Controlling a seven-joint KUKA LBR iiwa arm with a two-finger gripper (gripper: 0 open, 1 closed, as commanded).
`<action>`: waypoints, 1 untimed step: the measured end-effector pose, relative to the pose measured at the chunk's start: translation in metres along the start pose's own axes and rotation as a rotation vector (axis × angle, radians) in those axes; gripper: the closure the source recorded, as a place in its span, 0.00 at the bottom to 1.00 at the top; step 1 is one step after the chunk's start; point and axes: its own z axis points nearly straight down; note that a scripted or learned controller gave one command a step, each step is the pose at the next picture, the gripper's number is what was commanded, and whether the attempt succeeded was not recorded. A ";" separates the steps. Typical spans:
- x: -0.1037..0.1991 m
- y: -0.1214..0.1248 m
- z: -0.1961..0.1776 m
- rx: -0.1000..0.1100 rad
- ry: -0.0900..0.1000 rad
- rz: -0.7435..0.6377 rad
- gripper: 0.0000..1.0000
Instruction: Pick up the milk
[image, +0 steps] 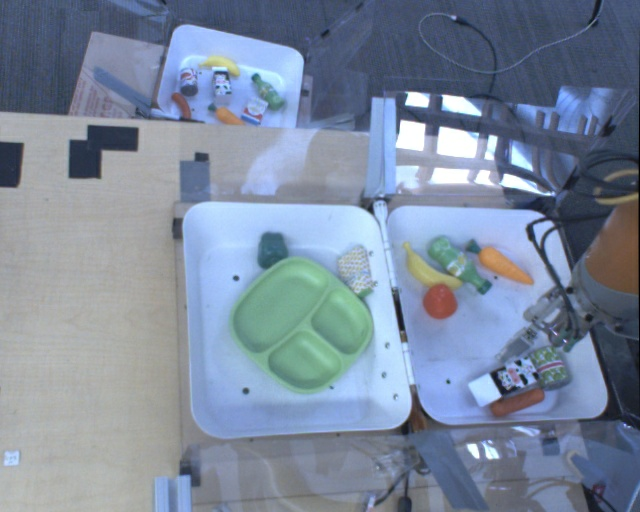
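Observation:
The milk (512, 380) is a small white carton with black cow patches. It lies on its side near the front edge of the right bin (440, 395). My gripper (538, 336) hangs just above and behind the carton, reaching in from the right below the orange-banded wrist (612, 262). Nothing is visibly held in it. A green-labelled can (552, 366) touches the carton's right end, and a red sausage (517, 403) lies right in front of it.
In the right bin's back half are a banana (428, 270), a green bottle (457, 262), a carrot (504, 265) and a tomato (439, 301). The left bin (210, 300) holds a green divided plate (302, 323), a dark green block (272, 249) and a patterned sponge (355, 269).

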 end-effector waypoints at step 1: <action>0.054 0.034 0.044 -0.004 -0.005 0.133 0.00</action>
